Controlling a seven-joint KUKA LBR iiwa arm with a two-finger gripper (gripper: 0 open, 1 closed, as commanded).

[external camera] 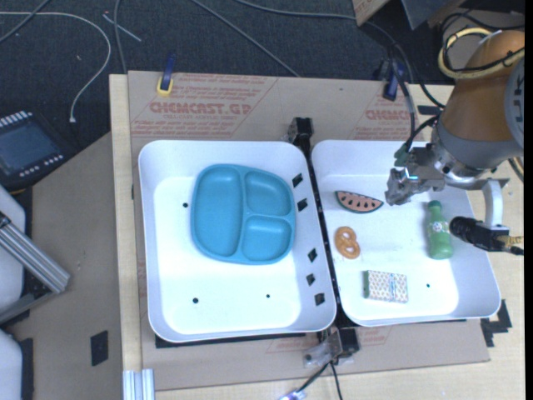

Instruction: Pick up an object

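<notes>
Red lettering printed on the brown protective sheet (250,98) covering the table reads "CHEMCAST GP" at the far left of the bins; the same print recurs fainter at the far right, too blurred to read.

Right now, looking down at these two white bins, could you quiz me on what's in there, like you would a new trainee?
1. True or false: the blue divided plate lies in the left bin.
2. Which object lies nearest the gripper? A) pretzel B) watermelon slice C) patterned packet
3. Fill in: the green bottle lies in the ____ bin.

Key: 1 true; 2 B; 3 right.
</notes>
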